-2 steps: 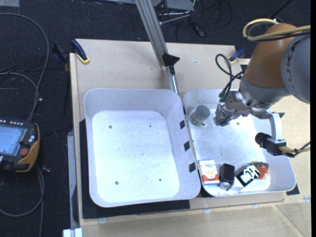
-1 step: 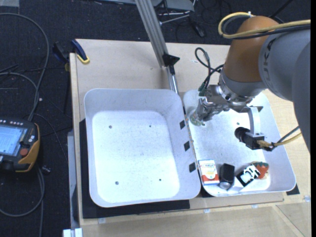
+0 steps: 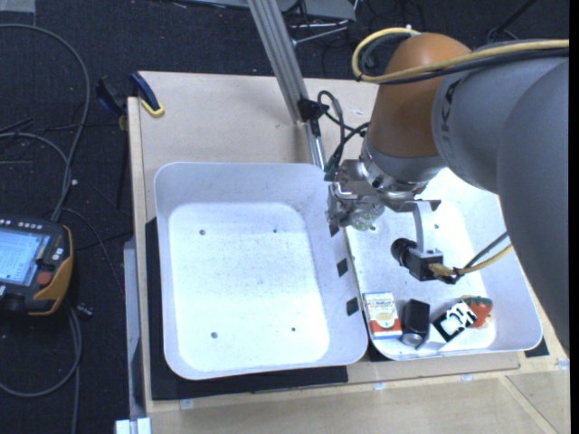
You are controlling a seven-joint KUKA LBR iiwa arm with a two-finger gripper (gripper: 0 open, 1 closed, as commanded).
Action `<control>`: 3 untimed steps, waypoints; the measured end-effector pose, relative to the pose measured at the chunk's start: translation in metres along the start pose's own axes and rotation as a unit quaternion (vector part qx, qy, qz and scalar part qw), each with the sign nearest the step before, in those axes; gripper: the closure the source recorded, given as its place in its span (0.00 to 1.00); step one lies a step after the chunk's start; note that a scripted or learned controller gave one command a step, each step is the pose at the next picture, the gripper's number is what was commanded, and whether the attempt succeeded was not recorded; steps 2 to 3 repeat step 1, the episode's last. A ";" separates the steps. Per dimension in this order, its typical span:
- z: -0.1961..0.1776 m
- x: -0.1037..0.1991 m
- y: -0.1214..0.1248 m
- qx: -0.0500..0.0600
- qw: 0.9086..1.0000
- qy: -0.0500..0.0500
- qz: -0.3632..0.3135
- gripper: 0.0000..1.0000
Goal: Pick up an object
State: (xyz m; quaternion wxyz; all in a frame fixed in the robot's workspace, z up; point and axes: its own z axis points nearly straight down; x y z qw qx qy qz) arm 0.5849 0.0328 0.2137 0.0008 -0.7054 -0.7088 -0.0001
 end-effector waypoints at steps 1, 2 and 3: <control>-0.013 0.048 -0.003 -0.001 1.000 0.000 0.000 1.00; -0.013 0.048 -0.003 -0.001 1.000 0.000 0.000 1.00; -0.013 0.048 -0.003 -0.001 1.000 0.000 0.000 1.00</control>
